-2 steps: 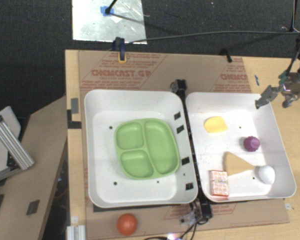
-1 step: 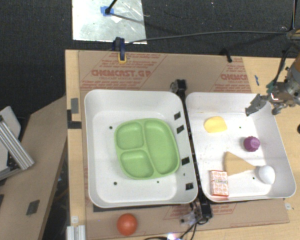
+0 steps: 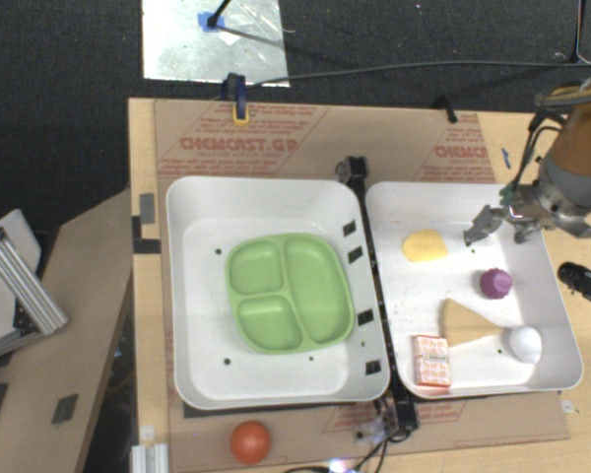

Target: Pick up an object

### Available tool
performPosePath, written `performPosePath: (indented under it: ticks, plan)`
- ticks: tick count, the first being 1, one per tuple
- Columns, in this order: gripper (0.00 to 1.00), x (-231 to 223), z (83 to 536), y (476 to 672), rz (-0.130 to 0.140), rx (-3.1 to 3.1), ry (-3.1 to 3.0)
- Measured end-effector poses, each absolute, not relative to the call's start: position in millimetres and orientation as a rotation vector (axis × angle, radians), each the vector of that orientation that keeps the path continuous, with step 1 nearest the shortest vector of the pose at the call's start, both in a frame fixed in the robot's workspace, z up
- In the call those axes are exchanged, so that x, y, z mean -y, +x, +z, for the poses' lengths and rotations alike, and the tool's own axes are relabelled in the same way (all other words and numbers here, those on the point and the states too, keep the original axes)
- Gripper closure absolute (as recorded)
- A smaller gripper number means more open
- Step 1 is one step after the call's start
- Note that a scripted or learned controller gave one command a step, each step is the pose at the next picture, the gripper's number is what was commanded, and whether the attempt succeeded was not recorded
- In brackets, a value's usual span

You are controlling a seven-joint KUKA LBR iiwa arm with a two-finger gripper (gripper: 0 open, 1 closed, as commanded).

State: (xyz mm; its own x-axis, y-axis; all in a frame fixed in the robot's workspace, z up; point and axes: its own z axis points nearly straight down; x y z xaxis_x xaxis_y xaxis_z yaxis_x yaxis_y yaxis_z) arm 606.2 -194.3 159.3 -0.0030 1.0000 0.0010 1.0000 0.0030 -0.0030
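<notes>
Camera view: arm comes in from the right, end effector [image 3: 494, 221] hanging over the upper right part of the right bin [image 3: 389, 264]. One grey finger [image 3: 481, 225] sticks out toward the left; can't tell if the end effector is open or closed, nothing visible between its fingers. Right bin contents: yellow object [image 3: 425, 245] in the upper middle, just left of the end effector and apart from it; purple object [image 3: 495, 283] lower, near the middle; tan wedge [image 3: 468, 323] below that, with a white ball [image 3: 521, 343] touching or just beside its right end; small red-and-white box [image 3: 431, 361] at the bottom left corner, next to the wedge. Left bin [image 3: 192, 264] holds a green divided tray [image 3: 289, 292], roughly centred. On the bench [image 3: 315, 136], an orange ball [image 3: 249, 440] sits in front of the left bin, outside it.
</notes>
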Motion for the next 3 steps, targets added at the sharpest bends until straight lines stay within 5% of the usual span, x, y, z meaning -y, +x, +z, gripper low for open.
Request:
performPosePath:
  ticks: [1, 2, 3]
  plan:
    - [0.00, 183, 106, 604.5, 0.001, 2.226, -2.213]
    - [1.00, 185, 120, 606.7, -0.004, 2.233, -2.217]
    - [1.00, 186, 170, 599.1, -0.005, 2.227, -2.224]
